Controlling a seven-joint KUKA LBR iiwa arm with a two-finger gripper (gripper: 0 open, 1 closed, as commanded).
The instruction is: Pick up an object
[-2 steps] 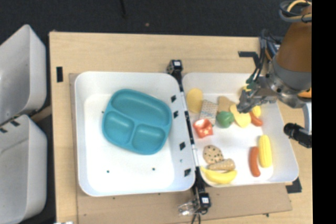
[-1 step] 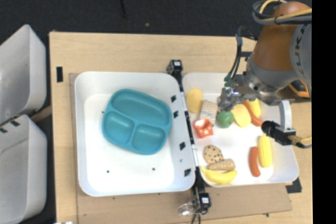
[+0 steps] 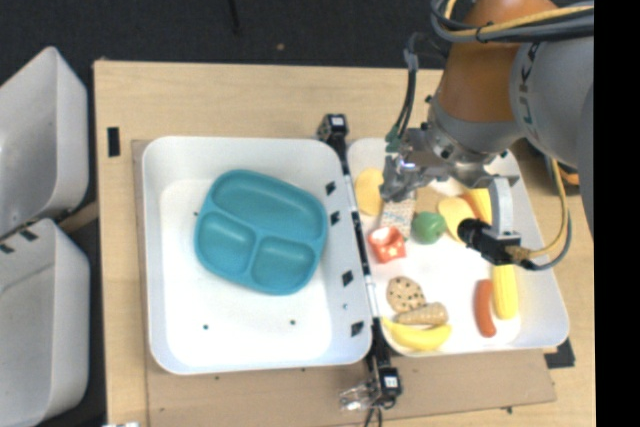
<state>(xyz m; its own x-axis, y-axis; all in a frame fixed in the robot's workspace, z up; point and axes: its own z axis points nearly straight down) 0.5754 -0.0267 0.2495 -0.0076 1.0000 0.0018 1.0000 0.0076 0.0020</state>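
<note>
Arm (image 3: 500,65) reaches over right bin (image 3: 540,315). Left bin (image 3: 160,315) holds teal divided plate (image 3: 262,230). Gripper (image 3: 400,177) is low at right bin's upper-left part, above pale block (image 3: 398,211); finger state: cannot tell. Nearby lie the banana (image 3: 420,335), corn (image 3: 505,290), green ball (image 3: 428,226), cookie (image 3: 404,292).
</note>
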